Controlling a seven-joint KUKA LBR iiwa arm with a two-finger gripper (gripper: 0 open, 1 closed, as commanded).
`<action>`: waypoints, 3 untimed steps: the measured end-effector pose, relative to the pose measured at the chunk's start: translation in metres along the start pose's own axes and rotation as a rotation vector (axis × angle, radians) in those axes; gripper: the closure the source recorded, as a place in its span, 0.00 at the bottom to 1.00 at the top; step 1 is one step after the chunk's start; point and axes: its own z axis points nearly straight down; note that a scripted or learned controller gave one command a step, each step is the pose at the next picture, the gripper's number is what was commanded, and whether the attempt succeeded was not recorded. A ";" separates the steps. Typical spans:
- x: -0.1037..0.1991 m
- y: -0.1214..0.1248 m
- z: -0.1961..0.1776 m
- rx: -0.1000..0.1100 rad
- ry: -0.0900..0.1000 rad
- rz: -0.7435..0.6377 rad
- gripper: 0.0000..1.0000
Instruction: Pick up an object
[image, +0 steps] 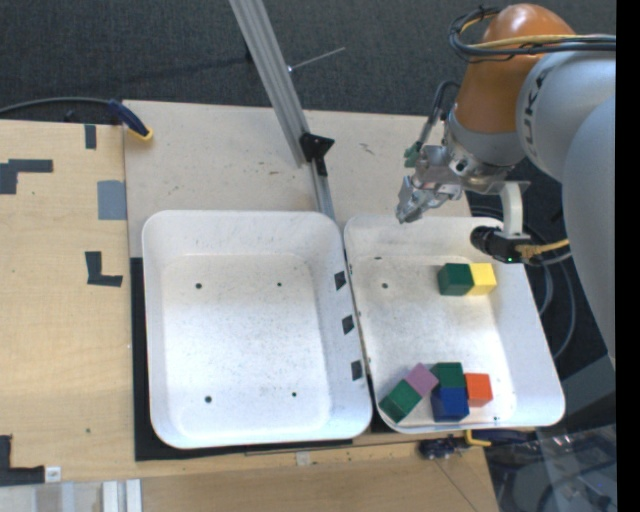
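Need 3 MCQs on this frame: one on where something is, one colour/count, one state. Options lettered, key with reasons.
1. Where do the blocks lie?
A. All in the left bin
B. All in the right bin
C. Split between both bins

2. What colour is the block touching the yellow block?
A. Green
B. Orange
C. Blue

3. Where is the claw relative to the blocks?
A. Clamped on the yellow block
B. Pressed into the near-corner cluster
C. Above the right bin's far edge, apart from every block

Key: 1 B, the pair and the near-corner cluster all sit in the right bin. 2 A, a green block sits flush against the yellow one. 3 C, the claw hangs at the bin's far rim, with bare floor between it and the nearest block.
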 end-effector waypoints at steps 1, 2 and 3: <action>0.056 0.009 0.009 -0.001 0.000 -0.002 1.00; 0.104 0.003 0.010 0.000 0.000 -0.001 1.00; 0.156 0.004 0.017 0.000 0.000 -0.001 1.00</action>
